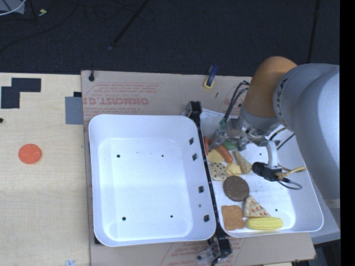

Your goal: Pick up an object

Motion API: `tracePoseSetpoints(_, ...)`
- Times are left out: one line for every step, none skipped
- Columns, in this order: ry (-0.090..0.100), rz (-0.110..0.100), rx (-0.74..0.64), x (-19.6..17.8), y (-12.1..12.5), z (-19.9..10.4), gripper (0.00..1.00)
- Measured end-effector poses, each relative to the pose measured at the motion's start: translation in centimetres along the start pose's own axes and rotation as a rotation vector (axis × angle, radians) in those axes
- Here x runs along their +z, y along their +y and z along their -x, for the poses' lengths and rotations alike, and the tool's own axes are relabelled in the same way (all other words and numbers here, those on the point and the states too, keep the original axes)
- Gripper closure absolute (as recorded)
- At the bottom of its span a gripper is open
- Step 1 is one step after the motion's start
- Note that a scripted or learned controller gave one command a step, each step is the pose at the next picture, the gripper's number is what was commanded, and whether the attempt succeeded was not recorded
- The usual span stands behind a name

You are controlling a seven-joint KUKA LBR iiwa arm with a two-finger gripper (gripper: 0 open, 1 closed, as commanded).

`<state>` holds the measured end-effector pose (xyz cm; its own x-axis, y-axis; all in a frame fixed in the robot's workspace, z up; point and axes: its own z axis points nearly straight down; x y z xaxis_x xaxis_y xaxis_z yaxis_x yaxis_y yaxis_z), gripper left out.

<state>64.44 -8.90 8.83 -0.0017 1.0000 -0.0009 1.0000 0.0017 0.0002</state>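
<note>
The right bin (299,215) holds several toy foods: a brown round cookie (237,188), a yellow corn cob (264,223), an orange-brown toast square (232,217), a pizza-like wedge (254,206), a cracker (218,171), a yellow cheese piece (215,156) and an orange carrot-like piece (224,152). My gripper (232,140) reaches down into the bin's far left part, right over the carrot and cheese pieces. Its fingertips are hidden among the wrist parts and the items.
The left bin (100,148) lies beside the right one, parted by a black clamp bar (201,165). The grey arm (310,115) covers the right bin's far right. A blue and yellow clip (210,77) sits at the cardboard's far edge, and an orange disc (30,154) on the bench's left.
</note>
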Motion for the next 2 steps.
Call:
tracePoseSetpoints(0.002,-0.002,0.005,0.0,-3.3,4.3,0.0)
tracePoseSetpoints(0.003,-0.001,0.006,-1.0,-3.1,4.3,1.0)
